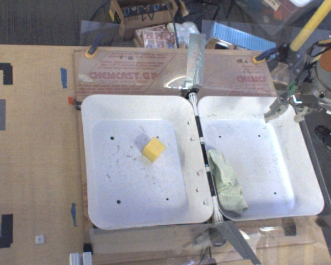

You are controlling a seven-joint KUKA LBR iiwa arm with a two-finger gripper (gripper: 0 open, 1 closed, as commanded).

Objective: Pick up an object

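Two white bins side by side: yellow block (153, 149) near the middle of the left bin (99, 203); pale green cloth (227, 184) crumpled along the right bin (298, 197) near its left wall. Gripper (286, 108) (fingers spread, nothing between) above that bin's far right corner.

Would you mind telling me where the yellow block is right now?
The yellow block sits near the middle of the left bin in the camera view, well apart from the green cloth in the right bin.
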